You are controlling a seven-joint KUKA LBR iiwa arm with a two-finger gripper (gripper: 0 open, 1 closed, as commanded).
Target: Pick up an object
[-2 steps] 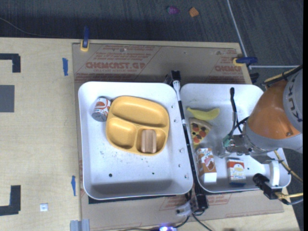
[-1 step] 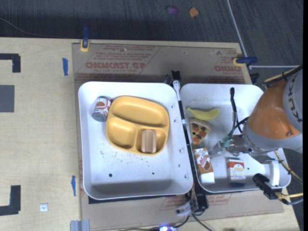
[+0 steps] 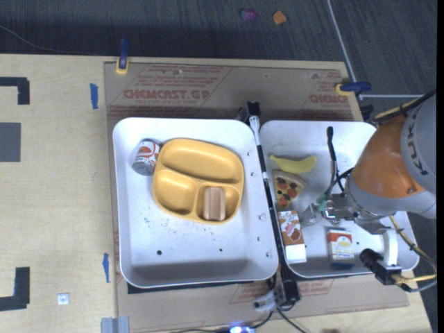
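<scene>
The arm (image 3: 399,168) hides the tool and part of the right bin (image 3: 312,127)

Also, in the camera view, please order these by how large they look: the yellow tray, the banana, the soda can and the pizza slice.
1. yellow tray, clearly the largest.
2. banana.
3. pizza slice and soda can: these look about alike, so I do not rank them.
</scene>
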